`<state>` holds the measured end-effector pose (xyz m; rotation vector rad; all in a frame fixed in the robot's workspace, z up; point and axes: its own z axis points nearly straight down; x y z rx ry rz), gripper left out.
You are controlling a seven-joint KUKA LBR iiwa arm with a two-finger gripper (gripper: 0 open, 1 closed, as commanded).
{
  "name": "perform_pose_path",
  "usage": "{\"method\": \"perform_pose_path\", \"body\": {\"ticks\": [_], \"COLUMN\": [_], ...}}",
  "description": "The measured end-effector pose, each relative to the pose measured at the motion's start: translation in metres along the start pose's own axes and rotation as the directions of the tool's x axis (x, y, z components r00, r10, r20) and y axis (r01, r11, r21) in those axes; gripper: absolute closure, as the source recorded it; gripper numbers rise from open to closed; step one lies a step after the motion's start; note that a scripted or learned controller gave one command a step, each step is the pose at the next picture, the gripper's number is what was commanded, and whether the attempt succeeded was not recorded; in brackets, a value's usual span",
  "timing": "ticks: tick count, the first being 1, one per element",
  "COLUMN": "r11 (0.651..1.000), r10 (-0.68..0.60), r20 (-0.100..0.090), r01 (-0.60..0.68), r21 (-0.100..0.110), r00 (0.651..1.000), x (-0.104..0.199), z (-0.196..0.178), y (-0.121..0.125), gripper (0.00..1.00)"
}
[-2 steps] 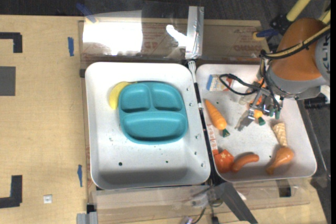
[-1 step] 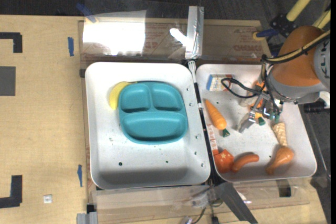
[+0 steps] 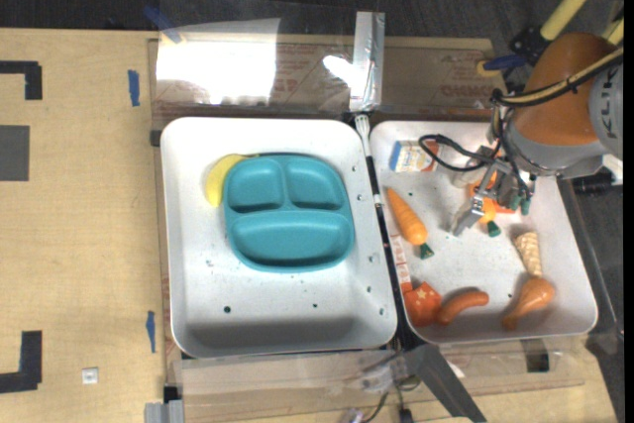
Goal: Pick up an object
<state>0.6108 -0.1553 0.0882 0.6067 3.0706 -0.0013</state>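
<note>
My gripper (image 3: 488,208) hangs low over the upper right part of the right bin (image 3: 580,263), under the grey and orange wrist. A small orange piece with a green end (image 3: 492,229) lies right at its tip; I cannot tell whether it is held. To the left lies a toy carrot (image 3: 407,218), and a small white and blue carton (image 3: 411,157) sits near the bin's back edge. Along the front are a red tomato-like piece (image 3: 422,303), a sausage (image 3: 463,303), a brown pear-shaped piece (image 3: 530,299) and a pale bread stick (image 3: 530,252).
The left bin (image 3: 188,292) bears a teal divided plate (image 3: 288,210) with a yellow object (image 3: 217,177) partly under its left edge. Black and yellow cables (image 3: 451,149) trail from the wrist over the right bin's back. A clear plastic sheet (image 3: 258,64) stands behind the bins.
</note>
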Motion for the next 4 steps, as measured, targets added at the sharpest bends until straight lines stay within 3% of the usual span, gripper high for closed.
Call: {"method": "perform_pose_path", "body": {"ticks": [1,2,3,4], "r11": [1.0,0.988,0.989,0.996], "r10": [-0.001,0.151,0.151,0.093], "r20": [0.015,-0.002,-0.001,-0.001], "r01": [0.001,-0.151,-0.151,-0.093], "r21": [-0.002,-0.001,-0.001,-0.001], "r00": [1.0,0.988,0.989,0.996], "x": [-0.004,0.073,0.072,0.014], "z": [-0.015,-0.002,-0.002,0.0], "y": [0.002,-0.023,-0.023,-0.019], "gripper": [1.0,1.0,0.0,0.0]}}
